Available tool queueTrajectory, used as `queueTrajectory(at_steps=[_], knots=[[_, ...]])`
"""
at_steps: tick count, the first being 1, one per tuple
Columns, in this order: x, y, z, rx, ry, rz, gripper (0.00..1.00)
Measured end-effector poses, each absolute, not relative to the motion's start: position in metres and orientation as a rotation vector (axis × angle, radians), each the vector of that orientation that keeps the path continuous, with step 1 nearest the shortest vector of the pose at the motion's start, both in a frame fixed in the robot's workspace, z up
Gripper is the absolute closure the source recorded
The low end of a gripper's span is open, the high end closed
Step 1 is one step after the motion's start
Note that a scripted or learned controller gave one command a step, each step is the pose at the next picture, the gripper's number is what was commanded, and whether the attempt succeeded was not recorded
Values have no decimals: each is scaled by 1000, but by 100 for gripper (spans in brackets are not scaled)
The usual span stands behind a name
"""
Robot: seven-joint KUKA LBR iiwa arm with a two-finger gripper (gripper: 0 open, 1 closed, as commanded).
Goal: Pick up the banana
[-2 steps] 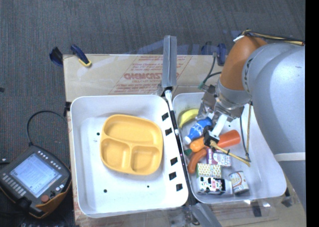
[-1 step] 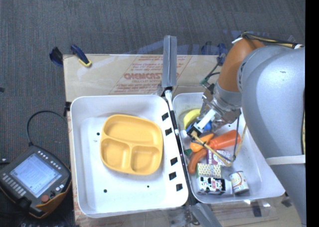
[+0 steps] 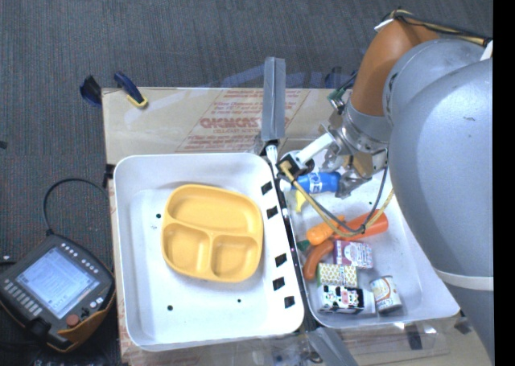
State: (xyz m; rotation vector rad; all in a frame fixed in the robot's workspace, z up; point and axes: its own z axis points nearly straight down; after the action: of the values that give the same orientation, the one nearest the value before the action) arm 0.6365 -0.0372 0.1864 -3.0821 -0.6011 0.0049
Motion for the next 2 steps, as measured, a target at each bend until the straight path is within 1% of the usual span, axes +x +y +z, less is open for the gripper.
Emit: queueTrajectory(at_steps=[1, 2], knots=[[632, 57, 186, -3125, -310, 4, 100], [631, -54, 280, -3125, -318, 5, 100]])
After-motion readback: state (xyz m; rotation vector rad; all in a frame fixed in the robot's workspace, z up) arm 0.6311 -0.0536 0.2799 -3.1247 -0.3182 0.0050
